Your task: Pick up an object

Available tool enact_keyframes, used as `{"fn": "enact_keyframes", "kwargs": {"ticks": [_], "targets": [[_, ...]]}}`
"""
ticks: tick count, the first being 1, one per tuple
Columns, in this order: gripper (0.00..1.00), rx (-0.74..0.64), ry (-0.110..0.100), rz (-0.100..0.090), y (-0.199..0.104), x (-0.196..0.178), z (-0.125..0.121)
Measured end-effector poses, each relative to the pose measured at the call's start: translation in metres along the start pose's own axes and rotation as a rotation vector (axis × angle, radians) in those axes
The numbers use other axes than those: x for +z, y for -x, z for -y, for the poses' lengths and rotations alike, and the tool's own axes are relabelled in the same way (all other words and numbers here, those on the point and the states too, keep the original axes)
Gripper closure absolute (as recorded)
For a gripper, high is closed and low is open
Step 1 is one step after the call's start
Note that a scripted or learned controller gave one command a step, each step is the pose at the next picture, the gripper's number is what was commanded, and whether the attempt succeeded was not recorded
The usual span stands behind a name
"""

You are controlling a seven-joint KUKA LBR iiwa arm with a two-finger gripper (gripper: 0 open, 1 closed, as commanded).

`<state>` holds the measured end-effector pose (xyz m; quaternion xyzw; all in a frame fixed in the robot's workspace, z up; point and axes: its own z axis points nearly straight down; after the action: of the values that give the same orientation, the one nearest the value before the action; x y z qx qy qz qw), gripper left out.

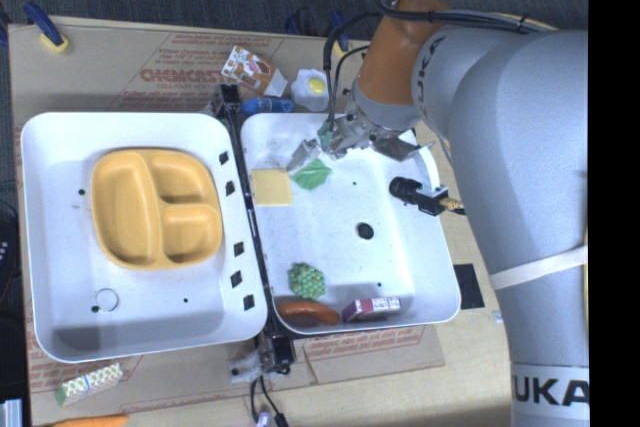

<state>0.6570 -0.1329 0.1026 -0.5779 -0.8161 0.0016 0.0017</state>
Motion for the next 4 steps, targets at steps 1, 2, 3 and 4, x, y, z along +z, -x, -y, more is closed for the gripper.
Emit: {"fn": "enact_keyframes", "kwargs": {"ticks": [1,2,3,4], "targets": [[0.0,-0.375,0.001,0.0,-0.018,0.011,0.002],[0.0,-0.157,0.001,-0.001,-0.031,0.011,0.007],[1.0,-0.16,-0.001,-0.001,-0.03,0.001,0.007],[1.0,0.206,0.0,-0.001,-0.043,-0.047,0.049]]}}
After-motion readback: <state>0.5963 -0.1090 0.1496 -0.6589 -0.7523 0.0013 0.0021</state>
